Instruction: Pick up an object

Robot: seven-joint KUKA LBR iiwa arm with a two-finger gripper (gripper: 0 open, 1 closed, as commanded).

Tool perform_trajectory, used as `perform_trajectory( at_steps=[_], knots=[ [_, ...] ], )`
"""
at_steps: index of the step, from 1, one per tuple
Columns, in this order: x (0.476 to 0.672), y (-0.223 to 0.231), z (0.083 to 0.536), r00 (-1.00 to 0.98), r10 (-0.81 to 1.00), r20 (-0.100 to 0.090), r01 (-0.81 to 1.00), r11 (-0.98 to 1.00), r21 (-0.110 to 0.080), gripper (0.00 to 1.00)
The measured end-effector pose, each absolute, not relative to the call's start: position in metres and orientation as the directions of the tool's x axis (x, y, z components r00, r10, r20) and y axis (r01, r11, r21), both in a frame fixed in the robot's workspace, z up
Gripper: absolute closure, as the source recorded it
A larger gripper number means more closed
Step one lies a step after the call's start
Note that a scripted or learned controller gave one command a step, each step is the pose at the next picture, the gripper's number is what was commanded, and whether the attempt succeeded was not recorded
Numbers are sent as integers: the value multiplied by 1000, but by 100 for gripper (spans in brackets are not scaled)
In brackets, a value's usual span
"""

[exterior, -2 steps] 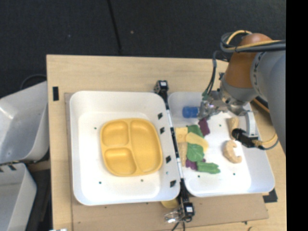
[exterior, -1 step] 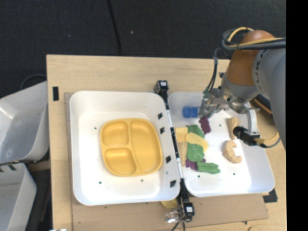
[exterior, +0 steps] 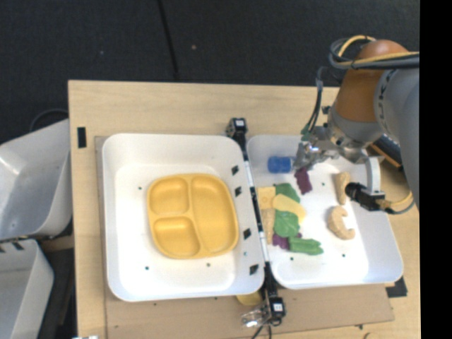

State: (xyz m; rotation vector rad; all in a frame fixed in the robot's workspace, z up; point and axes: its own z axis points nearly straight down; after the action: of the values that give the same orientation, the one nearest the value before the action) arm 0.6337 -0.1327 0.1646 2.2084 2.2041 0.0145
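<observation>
Nothing is lifted yet: the claw (exterior: 308, 154) hovers at the right bin's (exterior: 374, 256) twelve o'clock, just above a purple piece (exterior: 304, 181) with a blue block (exterior: 280, 164) at its nine o'clock; whether it's open I cannot tell. The left bin (exterior: 127, 189) holds a yellow plate (exterior: 191, 214) on the wooden bench (exterior: 141, 108); dark floor beyond.

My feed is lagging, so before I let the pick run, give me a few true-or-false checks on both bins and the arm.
1. The yellow divided plate lies in the left bin. True.
2. The blue block sits in the left bin. False: it is in the right bin, near its far left corner.
3. The gripper is over the right bin, beside the purple piece. True.
4. The green pieces lie on the plate. False: they are piled in the right bin by the divider.
</observation>
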Motion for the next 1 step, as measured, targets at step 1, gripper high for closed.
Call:
perform_trajectory(
  at_steps=[1],
  knots=[
    [586,-32,205,-10,1000,3,1000,10,2,100]
  ],
)
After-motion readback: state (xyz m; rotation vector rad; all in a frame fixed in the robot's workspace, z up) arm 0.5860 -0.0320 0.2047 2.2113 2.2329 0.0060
